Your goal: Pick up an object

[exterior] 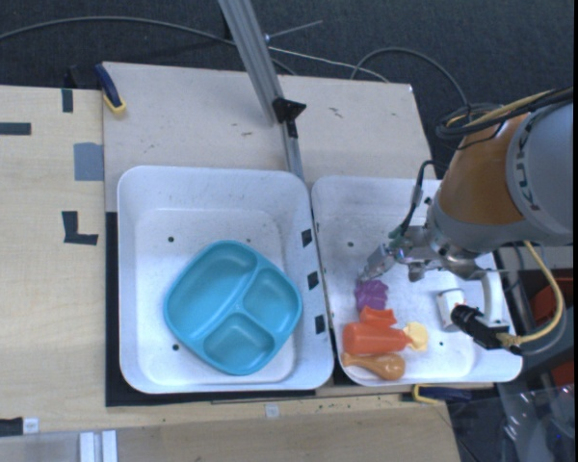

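Purple toy (371, 293) in right bin (352, 210) on wood bench (202, 114), dark carpet (77, 8) beyond; pincer (383, 263) just above it, grip state unclear.

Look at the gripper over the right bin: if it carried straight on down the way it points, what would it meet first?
Most likely the purple toy, which lies just below and left of the gripper in the right bin. Depth is hard to judge from above, so it could instead reach the bin floor beside it.

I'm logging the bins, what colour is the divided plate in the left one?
Light blue; the divided plate shows plainly in the camera view.
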### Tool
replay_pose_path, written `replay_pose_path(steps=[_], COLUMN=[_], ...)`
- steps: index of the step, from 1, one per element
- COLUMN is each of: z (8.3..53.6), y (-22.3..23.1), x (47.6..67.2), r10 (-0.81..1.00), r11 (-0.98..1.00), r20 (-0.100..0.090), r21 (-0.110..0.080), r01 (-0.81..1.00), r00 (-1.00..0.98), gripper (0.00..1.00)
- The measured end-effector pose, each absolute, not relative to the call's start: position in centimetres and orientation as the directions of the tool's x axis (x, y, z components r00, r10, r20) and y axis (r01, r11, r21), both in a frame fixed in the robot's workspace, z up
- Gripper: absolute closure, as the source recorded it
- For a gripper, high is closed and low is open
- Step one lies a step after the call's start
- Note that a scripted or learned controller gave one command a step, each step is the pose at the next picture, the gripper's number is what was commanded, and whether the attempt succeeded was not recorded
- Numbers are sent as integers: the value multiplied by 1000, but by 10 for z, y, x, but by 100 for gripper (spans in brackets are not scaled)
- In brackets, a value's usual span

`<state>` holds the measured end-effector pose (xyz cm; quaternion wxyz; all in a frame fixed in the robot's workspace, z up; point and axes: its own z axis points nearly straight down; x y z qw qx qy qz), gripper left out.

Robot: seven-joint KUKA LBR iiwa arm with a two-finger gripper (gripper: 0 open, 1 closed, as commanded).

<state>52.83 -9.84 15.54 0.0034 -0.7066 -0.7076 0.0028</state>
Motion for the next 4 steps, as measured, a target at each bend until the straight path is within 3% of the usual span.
replay_pose_path(steps=[1,2,4], z=[91,104,211], y=[-100,-99,-94], x=[526,527,537], r10=[1000,1000,1000], r11=[1,3,2], r20=[1,2,-1], r21=[-8,-5,4], r01=[1000,1000,1000], r00=[-1,-3,-2], gripper=[0,100,100])
